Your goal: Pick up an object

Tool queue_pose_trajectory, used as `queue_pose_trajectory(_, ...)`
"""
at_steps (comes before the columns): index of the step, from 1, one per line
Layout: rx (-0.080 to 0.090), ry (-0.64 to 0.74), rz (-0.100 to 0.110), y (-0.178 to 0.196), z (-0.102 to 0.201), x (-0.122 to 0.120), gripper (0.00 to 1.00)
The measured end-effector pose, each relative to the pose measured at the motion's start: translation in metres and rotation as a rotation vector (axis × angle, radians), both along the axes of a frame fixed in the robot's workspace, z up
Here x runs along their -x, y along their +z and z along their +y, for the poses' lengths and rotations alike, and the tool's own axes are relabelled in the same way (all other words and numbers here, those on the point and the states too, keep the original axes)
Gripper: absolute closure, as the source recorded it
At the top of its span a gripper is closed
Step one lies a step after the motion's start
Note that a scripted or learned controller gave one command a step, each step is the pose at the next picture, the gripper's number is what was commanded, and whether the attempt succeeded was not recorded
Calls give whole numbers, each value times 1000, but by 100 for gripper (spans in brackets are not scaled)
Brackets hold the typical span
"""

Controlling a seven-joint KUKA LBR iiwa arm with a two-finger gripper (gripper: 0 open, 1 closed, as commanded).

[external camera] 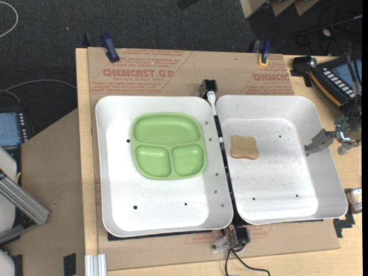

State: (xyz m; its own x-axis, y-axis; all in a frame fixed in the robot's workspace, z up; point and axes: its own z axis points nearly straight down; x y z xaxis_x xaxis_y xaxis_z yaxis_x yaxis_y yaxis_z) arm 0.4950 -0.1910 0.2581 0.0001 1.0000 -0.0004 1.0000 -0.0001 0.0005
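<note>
- Roughly mid-frame, just right of centre: flat tan piece shaped like a bread slice (244,147), lying on the floor of the right-hand shallow white plastic bin (276,183), in that bin's upper left part, close to the wall shared with the neighbouring bin.
- Apart from everything else in that bin; nothing touching the slice.
- At the right edge of the frame, about level with the slice: grey two-finger gripper (322,141), reaching in over the right bin's right rim, tilted down and to the left.
- Well apart from the tan slice, with bare white bin floor between them.
- Spread or pressed together: cannot tell from this angle; nothing seen pinched.
- Left of centre: left-hand shallow white plastic bin (161,203), holding a light green three-compartment plastic plate (168,145) in its upper half, one wide compartment above two smaller ones.
- Beneath both bins: brown cardboard sheet with red lettering (138,71), spanning the middle of the frame.
- On the sheet's top edge: blue clamp (109,46) at upper left, yellow-and-blue clamp (264,54) at upper right.
- Between the two bins at their top: small black-and-white clip (209,88).
- Across the top of the frame: dark carpeted floor (57,16).
</note>
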Motion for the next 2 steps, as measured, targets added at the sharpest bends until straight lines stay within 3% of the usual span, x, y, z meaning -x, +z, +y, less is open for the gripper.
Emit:
queue_pose_trajectory(1,4,6,-20,233,47,15,0)
queue_pose_trajectory(2,3,2,-6,234,46,15,100)
